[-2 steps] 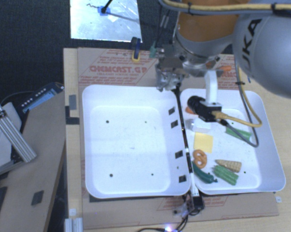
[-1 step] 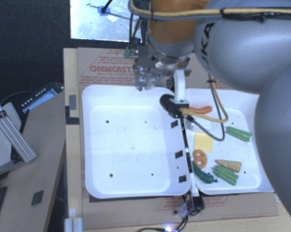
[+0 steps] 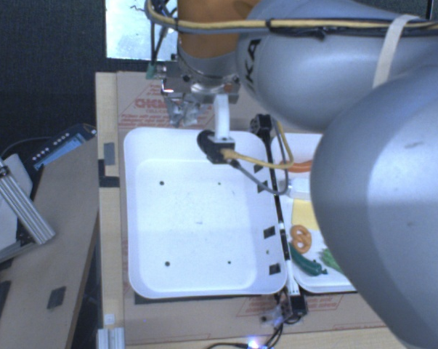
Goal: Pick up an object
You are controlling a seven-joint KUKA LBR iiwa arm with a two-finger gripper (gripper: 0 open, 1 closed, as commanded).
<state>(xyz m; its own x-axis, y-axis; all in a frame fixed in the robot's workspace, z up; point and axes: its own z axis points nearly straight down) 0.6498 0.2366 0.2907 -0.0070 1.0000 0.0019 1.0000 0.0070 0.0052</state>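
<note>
Several small objects lie in the right bin (image 3: 306, 286), mostly hidden under the arm (image 3: 364, 122): you can see an orange pretzel (image 3: 301, 236), a green piece (image 3: 308, 265) just below it, and an orange strip (image 3: 297, 166) farther up. Your gripper (image 3: 181, 111) hangs over the far rim of the left bin (image 3: 197, 217), well apart from these. You cannot tell its state. A white post (image 3: 222, 118) descends beside it.

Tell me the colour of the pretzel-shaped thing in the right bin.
Orange-brown; the pretzel-shaped thing shows in the camera view, beside a green item.
</note>
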